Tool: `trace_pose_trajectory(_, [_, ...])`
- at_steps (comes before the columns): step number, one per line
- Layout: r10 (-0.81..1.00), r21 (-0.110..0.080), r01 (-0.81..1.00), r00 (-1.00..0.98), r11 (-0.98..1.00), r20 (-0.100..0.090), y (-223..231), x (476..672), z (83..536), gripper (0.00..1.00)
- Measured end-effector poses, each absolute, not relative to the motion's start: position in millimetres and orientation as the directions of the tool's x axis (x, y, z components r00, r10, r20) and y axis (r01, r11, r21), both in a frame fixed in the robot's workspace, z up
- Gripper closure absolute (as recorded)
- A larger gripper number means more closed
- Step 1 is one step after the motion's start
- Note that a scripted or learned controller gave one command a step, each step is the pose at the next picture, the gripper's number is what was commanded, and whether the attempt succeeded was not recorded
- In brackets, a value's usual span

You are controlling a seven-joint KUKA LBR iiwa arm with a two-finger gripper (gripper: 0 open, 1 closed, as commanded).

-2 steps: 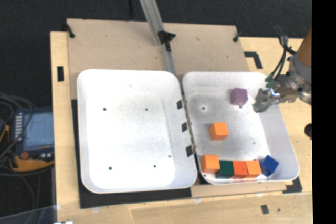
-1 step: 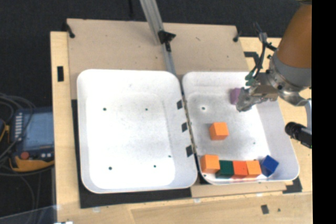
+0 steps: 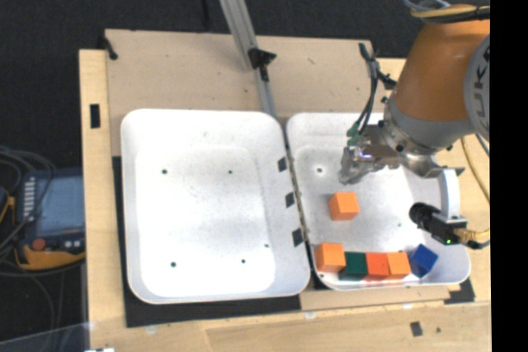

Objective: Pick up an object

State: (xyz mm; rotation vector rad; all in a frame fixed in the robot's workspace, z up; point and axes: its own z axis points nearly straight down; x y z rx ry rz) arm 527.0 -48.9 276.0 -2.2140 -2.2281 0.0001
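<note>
An orange cube (image 3: 344, 205) lies alone in the middle of the right bin (image 3: 318, 146). My gripper (image 3: 355, 168) hangs just above and slightly behind it, a short gap away, with nothing seen between its fingers. Along the bin's front wall stands a row of blocks: an orange one (image 3: 331, 256), a dark green one (image 3: 355, 265), two more orange ones (image 3: 378, 265) (image 3: 398, 264) and a blue one (image 3: 423, 259). The orange-banded wrist (image 3: 441, 82) covers the bin's back right part.
The left bin (image 3: 202, 202) sits beside the right one, its rim touching along the middle. A slanted metal pole (image 3: 239, 16) runs from the back down to the bins' junction. A black fitting (image 3: 429, 220) with cables juts over the right bin's right side.
</note>
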Motion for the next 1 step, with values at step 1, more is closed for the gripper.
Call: trace_pose_trajectory(1, [1.0, -0.002, 1.0, -0.006, 0.006, 0.0, -4.0, 529.4, 256.0, 1.0])
